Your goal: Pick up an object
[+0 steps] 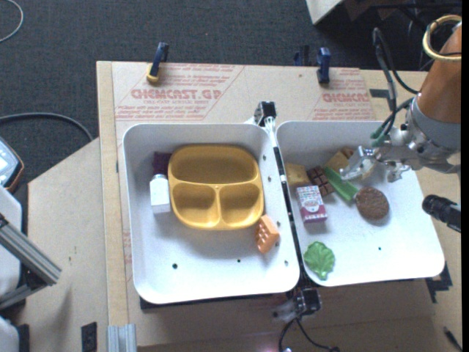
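My gripper (359, 167) hangs over the right bin (410, 248), near its upper middle, with the grey and orange arm reaching in from the right. Its metal fingers sit just above and right of a long green piece (341, 183) and beside a tan block (341, 158). Close by lie a brown chocolate bar (321, 181), a round brown cookie (373, 204), a small red and white carton (311, 203), a yellow block (295, 173) and a green leafy toy (319, 259). Nothing is visibly between the fingers.
The left bin (146, 262) holds a yellow divided plate (215, 186), a small white bottle (160, 193), a dark purple item (161, 160) and an orange piece (267, 233). A black divider strip (279, 174) runs between the bins. Clamps (156, 63) hold the cardboard base.
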Controlling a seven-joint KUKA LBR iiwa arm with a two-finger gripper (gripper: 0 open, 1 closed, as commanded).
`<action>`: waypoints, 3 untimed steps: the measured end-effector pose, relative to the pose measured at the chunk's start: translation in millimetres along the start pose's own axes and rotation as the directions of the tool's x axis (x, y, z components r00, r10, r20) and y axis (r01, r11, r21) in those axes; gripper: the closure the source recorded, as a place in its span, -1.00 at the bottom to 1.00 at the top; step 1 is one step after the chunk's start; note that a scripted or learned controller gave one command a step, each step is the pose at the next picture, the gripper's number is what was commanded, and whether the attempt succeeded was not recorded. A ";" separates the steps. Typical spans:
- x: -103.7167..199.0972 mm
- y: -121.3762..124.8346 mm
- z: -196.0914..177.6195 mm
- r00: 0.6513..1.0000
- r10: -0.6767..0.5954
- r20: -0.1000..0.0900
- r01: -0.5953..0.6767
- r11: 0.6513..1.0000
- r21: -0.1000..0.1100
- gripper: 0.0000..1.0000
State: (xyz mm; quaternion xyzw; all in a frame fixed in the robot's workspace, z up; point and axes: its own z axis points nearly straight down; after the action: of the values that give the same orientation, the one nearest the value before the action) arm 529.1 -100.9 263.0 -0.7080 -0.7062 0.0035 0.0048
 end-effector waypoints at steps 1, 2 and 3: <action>0.1 1.9 -5.5 1.000 -0.003 0.001 0.003 1.000 -0.011 -1.00; 5.6 3.0 57.2 1.000 -0.003 0.000 0.003 1.000 -0.003 -1.00; 6.1 1.2 100.3 1.000 -0.002 0.000 0.002 1.000 -0.004 -1.00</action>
State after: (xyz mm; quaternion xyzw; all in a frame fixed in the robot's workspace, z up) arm 529.1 -94.6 162.8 -0.7072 -0.7070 0.0019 0.0036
